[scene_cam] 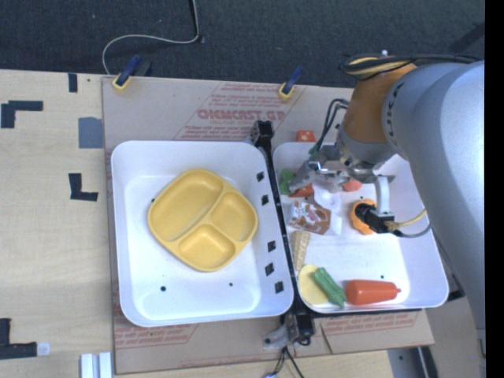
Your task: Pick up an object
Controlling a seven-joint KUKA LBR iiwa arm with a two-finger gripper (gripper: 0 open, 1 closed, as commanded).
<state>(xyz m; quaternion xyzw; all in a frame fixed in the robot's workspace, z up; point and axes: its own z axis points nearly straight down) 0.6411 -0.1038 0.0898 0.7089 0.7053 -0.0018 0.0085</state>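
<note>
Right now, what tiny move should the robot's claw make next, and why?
Probably straight down a little. The claw hangs over the small toys at the far end of the right bin, with nothing seen held yet, so lowering onto that pile seems the likeliest way to grab one.

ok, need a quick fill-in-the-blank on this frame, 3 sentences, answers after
1. The yellow divided plate lies in the ____ bin.
2. The orange carrot-shaped toy lies near the front edge of the ____ bin.
3. The gripper hangs over the ____ bin.

Missing words: left; right; right
</note>
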